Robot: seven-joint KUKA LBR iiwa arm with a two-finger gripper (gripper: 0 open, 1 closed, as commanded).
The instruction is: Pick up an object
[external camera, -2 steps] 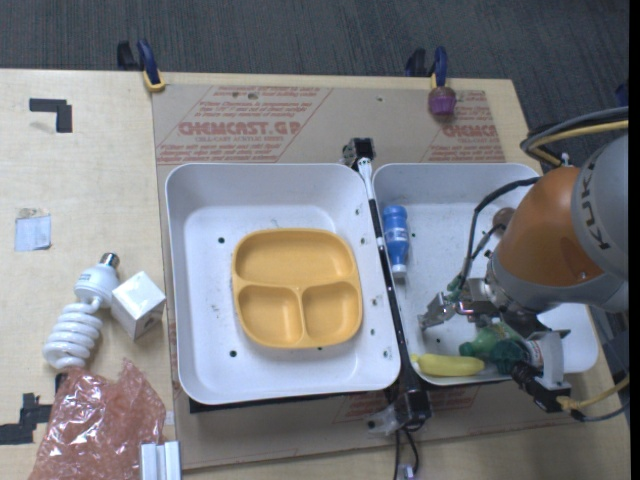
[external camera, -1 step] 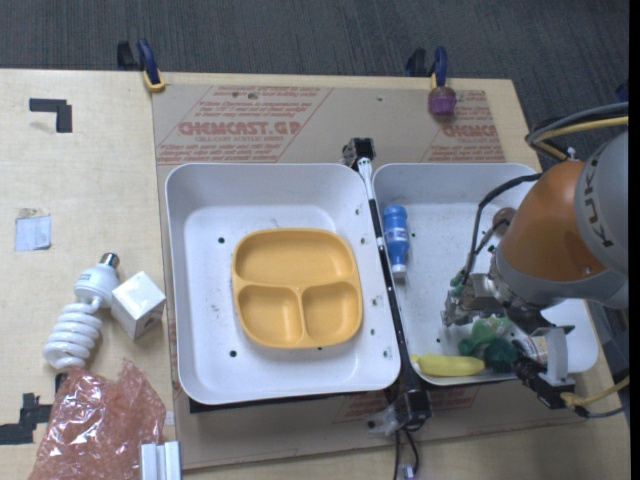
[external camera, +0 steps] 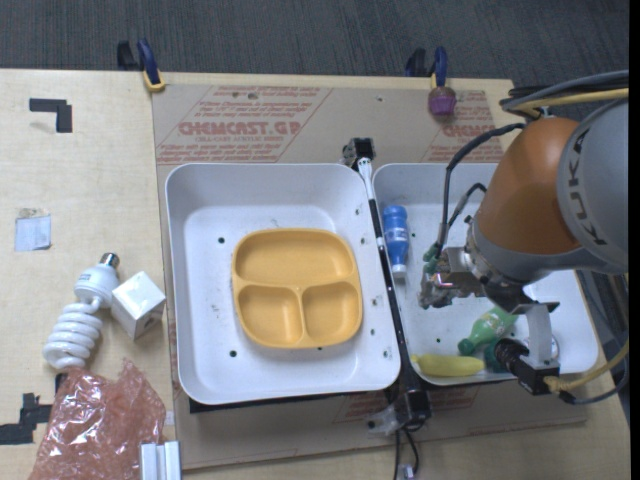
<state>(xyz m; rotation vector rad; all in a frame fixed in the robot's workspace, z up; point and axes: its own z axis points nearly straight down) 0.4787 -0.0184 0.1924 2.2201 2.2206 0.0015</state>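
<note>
**Arm low over the right bin, its gripper among the small objects**

The grey arm [external camera: 590, 198] bears part of the word "KUKA" in dark letters along its side; below the orange band [external camera: 530, 193] the gripper [external camera: 440, 290] hangs inside the right bin [external camera: 430, 183], and whether its fingers are spread or pressed together cannot be told from this slant; nothing can be seen between them.

The objects lie in that same bin: a blue bottle [external camera: 396, 230] with a white cap lies along the bin's left wall, its label too small to read; a green object [external camera: 487, 330] sits just right of and below the gripper; a yellow banana-like object [external camera: 450, 366] lies against the bin's near wall.

The left bin [external camera: 200, 268] holds a yellow divided plate [external camera: 297, 287] with three compartments.

Beneath both bins a brown sheet [external camera: 250, 118] carries repeated red printing, "CHEMCAST G P" as far as it can be read; a purple object [external camera: 442, 100] rests on it near the far edge.

On the bench to the left lie a spiral light bulb [external camera: 78, 318], a white cube [external camera: 138, 304] touching it, and a crumpled reddish bag [external camera: 95, 428].
</note>
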